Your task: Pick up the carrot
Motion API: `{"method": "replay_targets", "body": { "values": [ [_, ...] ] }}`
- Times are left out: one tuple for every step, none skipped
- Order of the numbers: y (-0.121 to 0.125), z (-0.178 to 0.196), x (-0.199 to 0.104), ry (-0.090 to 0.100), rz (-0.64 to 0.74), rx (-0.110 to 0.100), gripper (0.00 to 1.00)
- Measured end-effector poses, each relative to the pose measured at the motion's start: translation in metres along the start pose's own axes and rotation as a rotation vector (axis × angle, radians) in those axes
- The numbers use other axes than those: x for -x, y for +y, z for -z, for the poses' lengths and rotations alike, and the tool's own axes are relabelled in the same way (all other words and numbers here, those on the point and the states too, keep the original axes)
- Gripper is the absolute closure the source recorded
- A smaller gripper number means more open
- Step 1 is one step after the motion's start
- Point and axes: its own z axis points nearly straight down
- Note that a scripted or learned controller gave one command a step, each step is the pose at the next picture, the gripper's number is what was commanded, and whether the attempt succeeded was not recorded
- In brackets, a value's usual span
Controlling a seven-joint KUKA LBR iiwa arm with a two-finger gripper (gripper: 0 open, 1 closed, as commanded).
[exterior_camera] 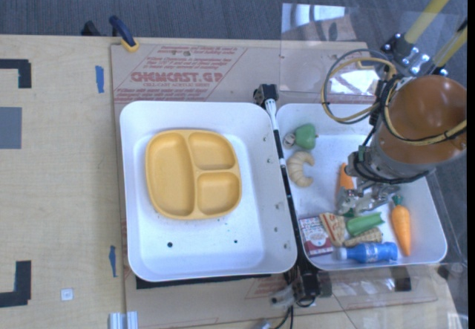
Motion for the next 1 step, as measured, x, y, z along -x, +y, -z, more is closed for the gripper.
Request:
{"method": "replay_targets", "body": {
  "values": [
    [0.0001, 0.0606, 0.0161, 0.006, -0.133, 0.011, 1.0]
  ]
}}
